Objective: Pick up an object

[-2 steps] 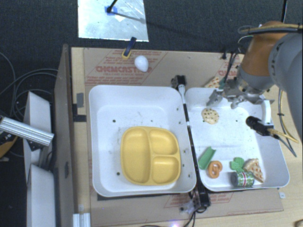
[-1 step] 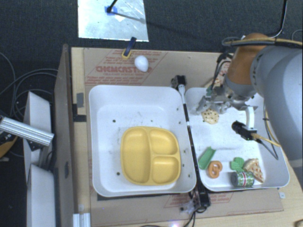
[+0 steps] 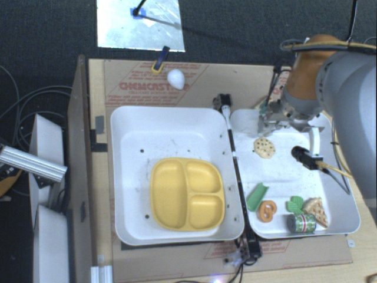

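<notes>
In the right bin point(image 3: 341, 217) lie a chocolate-chip cookie point(image 3: 264, 147), a green strip point(image 3: 256, 196), an orange pretzel point(image 3: 267, 210), a green toy piece point(image 3: 295, 204), a pizza slice point(image 3: 316, 211) and a small green-labelled can point(image 3: 301, 223). My gripper point(image 3: 272, 124) hangs over the bin's far left corner, just above and beyond the cookie. Nothing shows between its fingers. The grey arm with its orange band point(image 3: 306, 69) covers the bin's far right part.
The left bin point(image 3: 129, 128) holds a yellow divided plate point(image 3: 187, 193). A black rail point(image 3: 231, 149) runs between the bins. Behind them a white ball point(image 3: 175, 78) and a yellow-blue clip point(image 3: 159, 61) rest on cardboard.
</notes>
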`<state>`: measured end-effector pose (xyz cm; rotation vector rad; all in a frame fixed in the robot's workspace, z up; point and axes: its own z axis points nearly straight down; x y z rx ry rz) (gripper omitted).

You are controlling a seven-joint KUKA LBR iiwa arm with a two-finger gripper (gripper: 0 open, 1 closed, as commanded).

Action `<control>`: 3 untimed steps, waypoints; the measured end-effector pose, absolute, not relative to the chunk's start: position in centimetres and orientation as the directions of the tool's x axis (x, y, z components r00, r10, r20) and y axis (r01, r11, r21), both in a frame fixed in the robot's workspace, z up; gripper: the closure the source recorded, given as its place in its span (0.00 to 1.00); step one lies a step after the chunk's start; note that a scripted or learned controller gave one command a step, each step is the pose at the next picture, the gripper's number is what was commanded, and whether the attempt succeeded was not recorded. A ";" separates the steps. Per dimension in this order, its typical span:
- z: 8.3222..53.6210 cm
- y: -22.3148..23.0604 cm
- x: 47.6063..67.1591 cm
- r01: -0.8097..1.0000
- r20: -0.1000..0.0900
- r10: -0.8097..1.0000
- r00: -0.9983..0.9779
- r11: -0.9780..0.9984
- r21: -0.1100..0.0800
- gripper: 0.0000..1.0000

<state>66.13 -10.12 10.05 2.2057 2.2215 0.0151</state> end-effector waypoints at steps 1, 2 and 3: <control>10.0 -10.1 66.1 1.000 -0.002 1.000 -0.008 0.008 0.014 0.00; 8.3 -17.8 55.5 1.000 -0.002 1.000 0.009 -0.009 -0.008 0.00; 10.3 -17.9 67.5 1.000 -0.004 1.000 -0.008 0.008 0.015 0.00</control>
